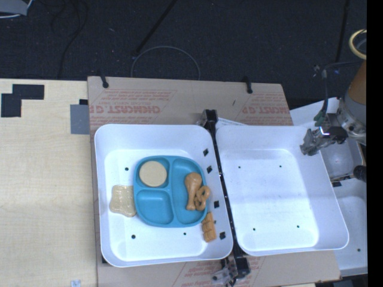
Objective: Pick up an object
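The arm [359, 94] is cut off at the right edge, its jaws too small to read.

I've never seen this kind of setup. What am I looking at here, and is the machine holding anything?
One camera looks down at a slant on a bench with two white bins. The left bin holds a blue divided plate carrying a round tan disc and a tan twisted piece. A pale flat piece lies left of the plate, a small tan piece at its lower right. The robot arm's gripper sits at the right bin's upper right edge. I see nothing between its fingers.
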